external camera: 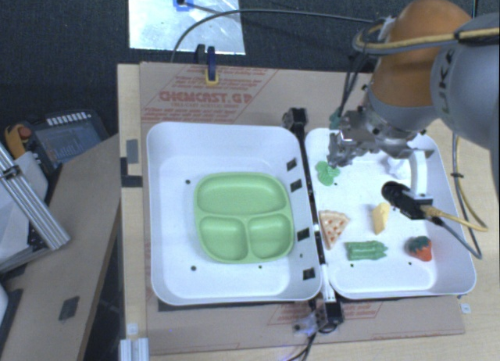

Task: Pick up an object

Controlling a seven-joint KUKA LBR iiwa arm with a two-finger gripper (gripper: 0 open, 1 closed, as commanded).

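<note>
The gripper (337,156) hangs low over the right bin (449,273), near its upper left corner; whether its jaws stand apart or closed cannot be told. Just below the tips lies a small green toy (326,173). Further down the same bin lie a pizza slice (333,227), cheese wedge (380,217), green vegetable (366,251) and strawberry (422,248). The left bin (168,195) holds a green divided plate (241,217).

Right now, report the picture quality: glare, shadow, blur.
Camera view: glare washes out the foil sheet behind the bench; the arm's orange band looks soft and slightly blurred; the gripper casts faint shadow on the right bin; the green tray is evenly lit and sharp.
</note>
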